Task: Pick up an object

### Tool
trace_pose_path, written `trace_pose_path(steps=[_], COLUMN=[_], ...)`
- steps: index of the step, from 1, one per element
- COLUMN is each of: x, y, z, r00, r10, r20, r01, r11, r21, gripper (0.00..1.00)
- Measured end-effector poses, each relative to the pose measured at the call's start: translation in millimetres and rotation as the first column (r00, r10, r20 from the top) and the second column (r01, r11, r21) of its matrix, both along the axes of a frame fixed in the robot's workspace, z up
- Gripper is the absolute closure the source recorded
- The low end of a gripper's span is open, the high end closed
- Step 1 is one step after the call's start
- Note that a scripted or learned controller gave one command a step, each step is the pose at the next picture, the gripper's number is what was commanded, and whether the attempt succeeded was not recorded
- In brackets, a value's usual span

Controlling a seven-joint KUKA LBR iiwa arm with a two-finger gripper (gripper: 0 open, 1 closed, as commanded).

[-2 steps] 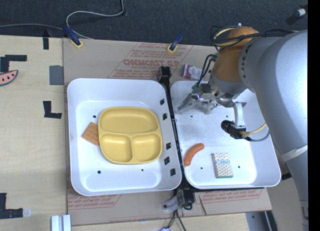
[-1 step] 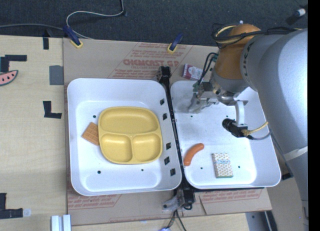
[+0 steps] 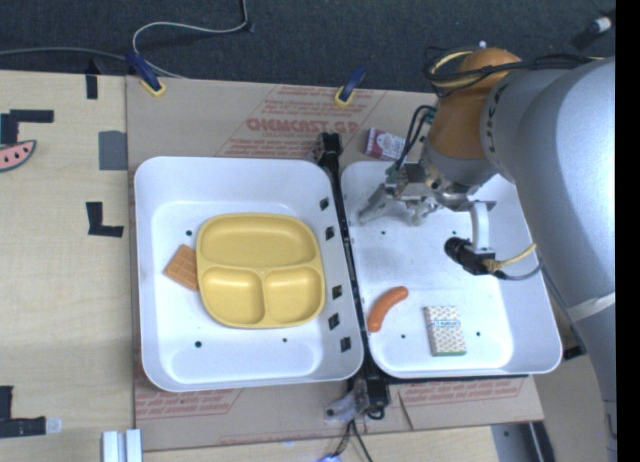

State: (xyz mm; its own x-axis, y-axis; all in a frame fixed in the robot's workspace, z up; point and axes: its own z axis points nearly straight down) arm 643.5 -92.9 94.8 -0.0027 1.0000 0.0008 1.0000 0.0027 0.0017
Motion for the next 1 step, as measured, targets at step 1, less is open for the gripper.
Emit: trace_pose_path(steps=[1], x=[-0.1], y=[0.9], z=[9.3], r00=[1.000], r10=[0.001], r20=[-0.001], r01=[-0.001], r11=[1.000], r21=[0.002], gripper=[1.00])
